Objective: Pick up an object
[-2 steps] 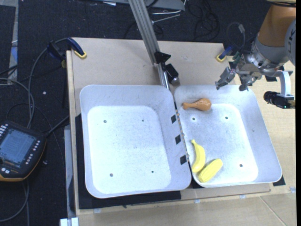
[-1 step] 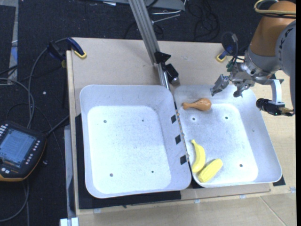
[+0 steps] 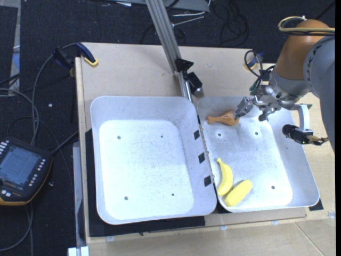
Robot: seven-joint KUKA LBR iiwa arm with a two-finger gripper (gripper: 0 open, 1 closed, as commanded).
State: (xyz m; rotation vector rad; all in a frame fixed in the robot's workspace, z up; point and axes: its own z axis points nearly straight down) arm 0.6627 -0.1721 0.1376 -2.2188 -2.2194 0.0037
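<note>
- The pincer (image 3: 254, 110) hangs over the far end of the right bin (image 3: 277, 159); whether it is wide or narrow, I cannot tell.
- A brown drumstick (image 3: 224, 119) lies just beside it.
- A banana (image 3: 225, 176) and yellow lump (image 3: 238, 192) lie near the front.

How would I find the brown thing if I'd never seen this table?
Look at the right bin of the two white ones. Near its far wall lies a small brown drumstick-shaped thing, close to the robot's hand. The other things in that bin, a banana and a yellow lump, sit at the near edge.
</note>
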